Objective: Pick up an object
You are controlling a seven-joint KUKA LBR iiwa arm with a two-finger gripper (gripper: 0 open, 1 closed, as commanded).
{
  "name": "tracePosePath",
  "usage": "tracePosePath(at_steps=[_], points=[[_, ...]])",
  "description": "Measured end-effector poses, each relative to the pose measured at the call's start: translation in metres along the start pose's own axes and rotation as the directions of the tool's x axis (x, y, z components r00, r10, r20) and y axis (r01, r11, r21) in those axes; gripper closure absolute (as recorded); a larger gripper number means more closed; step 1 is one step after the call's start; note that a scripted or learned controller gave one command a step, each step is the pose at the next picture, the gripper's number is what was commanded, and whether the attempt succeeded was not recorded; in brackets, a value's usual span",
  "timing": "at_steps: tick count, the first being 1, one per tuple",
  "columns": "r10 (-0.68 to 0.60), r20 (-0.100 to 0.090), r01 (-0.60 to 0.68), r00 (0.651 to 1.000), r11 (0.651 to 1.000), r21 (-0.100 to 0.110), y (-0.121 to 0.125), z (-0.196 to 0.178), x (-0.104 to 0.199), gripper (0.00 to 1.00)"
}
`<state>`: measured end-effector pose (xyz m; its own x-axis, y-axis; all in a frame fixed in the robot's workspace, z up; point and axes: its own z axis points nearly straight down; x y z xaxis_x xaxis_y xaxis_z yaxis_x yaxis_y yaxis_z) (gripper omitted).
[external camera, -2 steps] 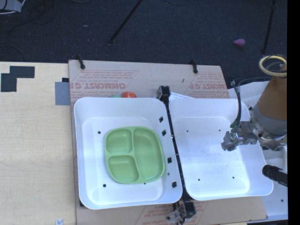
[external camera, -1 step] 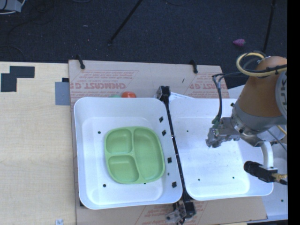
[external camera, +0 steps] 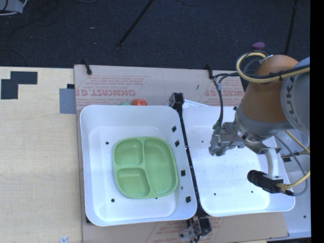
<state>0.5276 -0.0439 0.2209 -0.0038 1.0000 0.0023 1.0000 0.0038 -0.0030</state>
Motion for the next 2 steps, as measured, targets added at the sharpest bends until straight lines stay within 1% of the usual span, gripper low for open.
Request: tracePosePath(at_steps=[1,2], points=[[0.000,0.000,0.000,1.000,1.000,0.003,0.004,0.010,0.053,1.00],[0.001,0.002,0.000,1.000,1.000,-0.001,0.015,-0.004,0.102,1.00]])
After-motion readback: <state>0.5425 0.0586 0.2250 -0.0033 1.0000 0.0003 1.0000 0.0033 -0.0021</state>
